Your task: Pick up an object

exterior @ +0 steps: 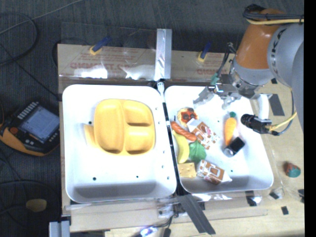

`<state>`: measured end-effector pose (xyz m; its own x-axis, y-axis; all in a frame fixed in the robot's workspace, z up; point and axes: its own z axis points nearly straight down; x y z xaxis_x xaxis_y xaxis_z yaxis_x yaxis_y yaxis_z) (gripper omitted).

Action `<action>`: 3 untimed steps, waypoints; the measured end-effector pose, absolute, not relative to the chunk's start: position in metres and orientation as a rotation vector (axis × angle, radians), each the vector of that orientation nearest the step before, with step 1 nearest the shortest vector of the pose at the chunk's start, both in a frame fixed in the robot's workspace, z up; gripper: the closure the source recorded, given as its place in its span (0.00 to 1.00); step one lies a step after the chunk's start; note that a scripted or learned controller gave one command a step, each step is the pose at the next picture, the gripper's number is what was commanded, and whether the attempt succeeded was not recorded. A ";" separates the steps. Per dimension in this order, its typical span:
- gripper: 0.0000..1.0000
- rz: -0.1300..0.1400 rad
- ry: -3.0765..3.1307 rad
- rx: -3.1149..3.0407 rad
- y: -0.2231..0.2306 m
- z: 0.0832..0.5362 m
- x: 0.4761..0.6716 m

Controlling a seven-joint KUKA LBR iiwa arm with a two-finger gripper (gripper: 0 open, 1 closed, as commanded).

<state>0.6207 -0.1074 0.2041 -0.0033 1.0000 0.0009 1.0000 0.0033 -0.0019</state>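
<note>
Looks like the approach step: the hand [218, 96] hangs open and empty over the right bin [256, 177], so next it needs to drop onto something like the toy carrot [230, 128].

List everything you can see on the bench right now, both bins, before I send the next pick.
left bin: 1, white, bench left
divided tray: 1, yellow, in left bin
right bin: 1, white, bench right
carrot: 1, orange, right bin, upper middle
black cylinder: 1, black, just below carrot
banana: 1, yellow, right bin, left side
green toy: 1, green, beside banana
patterned packets: 2, red and white, centre and lower right bin
clamps: 2, yellow and blue, back edge
handheld controller: 1, black and orange, floor left
arm: 1, grey and orange, from right
pincer: 1, grey, above right bin's upper part
</note>
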 end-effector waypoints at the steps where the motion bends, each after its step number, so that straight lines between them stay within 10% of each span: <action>1: 0.00 -0.001 -2.307 -2.131 -0.112 0.093 0.587; 2: 1.00 -0.002 -2.307 -2.130 -0.112 0.102 0.588; 3: 1.00 0.004 -2.223 -2.218 -0.062 0.221 0.562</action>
